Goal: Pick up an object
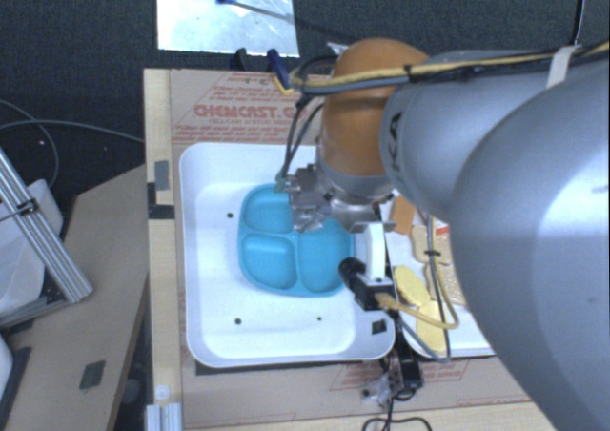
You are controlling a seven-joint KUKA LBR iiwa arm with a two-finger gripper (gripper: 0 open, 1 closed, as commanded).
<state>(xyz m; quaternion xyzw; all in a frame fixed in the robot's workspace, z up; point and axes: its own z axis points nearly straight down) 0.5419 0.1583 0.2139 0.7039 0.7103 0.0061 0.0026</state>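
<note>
A light blue divided plate (276, 253) lies in the left white bin (214, 229), a little right of its middle. The arm comes in from the right, its orange band above the wrist, and my gripper (307, 215) hangs over the plate's upper right part. The wrist body hides the fingertips. A yellow banana-shaped item (416, 293) lies in the right bin beside a black part of the arm.
The big grey arm covers most of the right bin (448, 343). A cardboard sheet (229, 105) lies under and behind the bins. Cables run along the arm. An aluminium frame (38, 238) stands off the bench at the left.
</note>
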